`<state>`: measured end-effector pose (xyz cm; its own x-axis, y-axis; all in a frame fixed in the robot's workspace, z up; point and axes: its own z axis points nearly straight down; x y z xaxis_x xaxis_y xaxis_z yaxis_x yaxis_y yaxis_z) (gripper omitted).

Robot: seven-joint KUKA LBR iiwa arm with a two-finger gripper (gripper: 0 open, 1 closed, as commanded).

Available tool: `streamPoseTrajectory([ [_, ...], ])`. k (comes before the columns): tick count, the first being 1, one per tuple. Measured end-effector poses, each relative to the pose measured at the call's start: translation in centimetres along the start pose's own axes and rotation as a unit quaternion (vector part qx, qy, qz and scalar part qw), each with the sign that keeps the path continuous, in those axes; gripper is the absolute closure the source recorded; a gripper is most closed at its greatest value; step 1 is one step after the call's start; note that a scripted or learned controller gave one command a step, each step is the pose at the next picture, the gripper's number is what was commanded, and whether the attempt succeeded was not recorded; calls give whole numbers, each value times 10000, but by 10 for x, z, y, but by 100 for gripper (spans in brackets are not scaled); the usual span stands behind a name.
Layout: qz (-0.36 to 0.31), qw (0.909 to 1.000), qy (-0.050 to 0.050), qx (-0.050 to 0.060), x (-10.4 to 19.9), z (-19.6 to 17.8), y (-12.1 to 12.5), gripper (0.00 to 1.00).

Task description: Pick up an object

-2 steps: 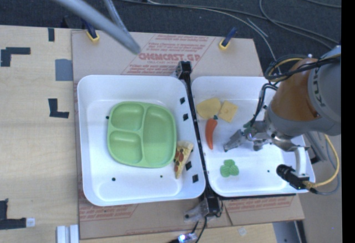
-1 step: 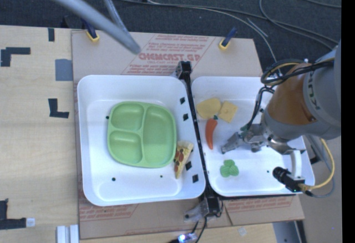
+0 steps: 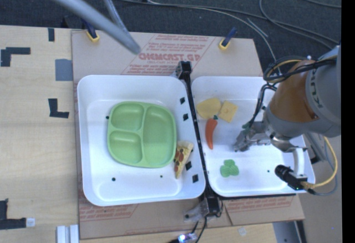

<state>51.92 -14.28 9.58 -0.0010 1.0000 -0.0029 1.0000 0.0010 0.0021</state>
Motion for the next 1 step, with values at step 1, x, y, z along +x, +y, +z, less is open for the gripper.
streamPoseTrajectory([
  [1,-3,10000,16,2,4,-42,1,100],
])
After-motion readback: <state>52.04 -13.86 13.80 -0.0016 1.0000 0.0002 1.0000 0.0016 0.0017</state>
